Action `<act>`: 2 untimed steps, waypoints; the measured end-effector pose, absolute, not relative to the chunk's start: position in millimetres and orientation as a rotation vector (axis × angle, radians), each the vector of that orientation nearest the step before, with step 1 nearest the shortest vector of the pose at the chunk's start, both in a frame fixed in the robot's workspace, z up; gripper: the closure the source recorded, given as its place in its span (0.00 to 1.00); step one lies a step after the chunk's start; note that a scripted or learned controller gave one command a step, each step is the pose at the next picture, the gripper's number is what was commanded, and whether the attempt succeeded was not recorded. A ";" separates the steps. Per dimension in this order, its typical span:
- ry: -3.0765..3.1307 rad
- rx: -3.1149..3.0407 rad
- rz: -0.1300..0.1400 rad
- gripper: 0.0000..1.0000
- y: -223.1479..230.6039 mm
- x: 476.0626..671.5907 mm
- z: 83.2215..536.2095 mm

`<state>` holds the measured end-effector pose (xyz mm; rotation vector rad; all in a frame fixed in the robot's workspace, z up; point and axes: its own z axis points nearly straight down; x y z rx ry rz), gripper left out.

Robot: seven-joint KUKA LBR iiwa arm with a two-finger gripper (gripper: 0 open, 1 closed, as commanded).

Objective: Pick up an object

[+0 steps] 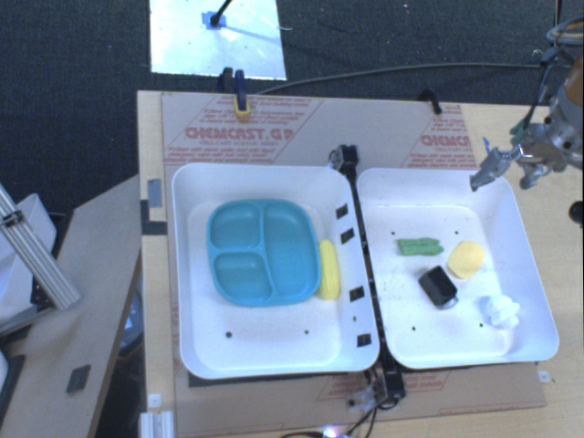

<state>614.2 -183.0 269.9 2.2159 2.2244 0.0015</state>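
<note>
Hand of the grey arm at the upper right of the frame, above the far right corner of the right-hand shallow white bin, with two metal fingers spread apart and nothing between them. Nothing lifted yet.

Candidates all in the right bin, centre right of the frame: a flat green oblong piece, a rounded yellow lump just right of it, a small black block touching or nearly touching the yellow lump from below left, and a crumpled white wad toward the lower right.

In the left-hand white bin, a turquoise divided plastic plate with a slim yellow piece against its right edge.

Probably light, all of them. Black block likely stiff and best pinched across its short sides; yellow lump perhaps soft and rounded, apt to slip; white wad compressible; green piece low, hard to get under.
</note>
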 end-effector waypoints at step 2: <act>2.225 2.220 -0.001 0.00 -176.0 614.6 169.5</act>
